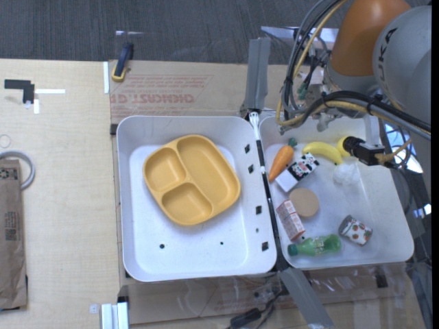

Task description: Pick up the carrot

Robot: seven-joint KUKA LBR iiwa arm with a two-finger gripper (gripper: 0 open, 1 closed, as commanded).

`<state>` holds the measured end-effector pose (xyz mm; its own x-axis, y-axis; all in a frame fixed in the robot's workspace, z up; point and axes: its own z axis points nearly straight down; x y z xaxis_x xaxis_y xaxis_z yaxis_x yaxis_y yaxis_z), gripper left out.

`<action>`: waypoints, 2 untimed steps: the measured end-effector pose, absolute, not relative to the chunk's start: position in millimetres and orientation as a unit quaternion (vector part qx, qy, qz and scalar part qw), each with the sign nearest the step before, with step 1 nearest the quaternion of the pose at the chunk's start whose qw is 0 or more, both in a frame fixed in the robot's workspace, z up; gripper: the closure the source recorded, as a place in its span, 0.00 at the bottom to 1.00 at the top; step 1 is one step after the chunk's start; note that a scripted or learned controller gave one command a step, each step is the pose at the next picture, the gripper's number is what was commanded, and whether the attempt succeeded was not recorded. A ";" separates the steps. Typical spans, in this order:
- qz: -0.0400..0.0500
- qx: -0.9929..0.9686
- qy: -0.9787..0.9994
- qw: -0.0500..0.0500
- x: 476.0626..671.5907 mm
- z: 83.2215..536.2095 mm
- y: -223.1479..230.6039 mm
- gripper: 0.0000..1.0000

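Bench (62, 204) with two bins (137, 252)

The grey arm (405, 43) leans in from the right, its orange band (367, 29) high at the upper corner. Yellow and black cables loop around the wrist. The gripper (309, 112) sits low beneath that tangle, too hidden to read.

Two white bins (130, 204), one yellow divided plate (191, 179) in the left one; right of the plate: one carrot (280, 162), one banana (322, 151), one green bottle (314, 246), one round disc (304, 203), one small carton (290, 221).
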<state>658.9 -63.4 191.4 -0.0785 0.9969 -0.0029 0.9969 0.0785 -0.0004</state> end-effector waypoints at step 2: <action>0.005 0.708 0.706 0.006 640.5 119.1 -106.1 1.00</action>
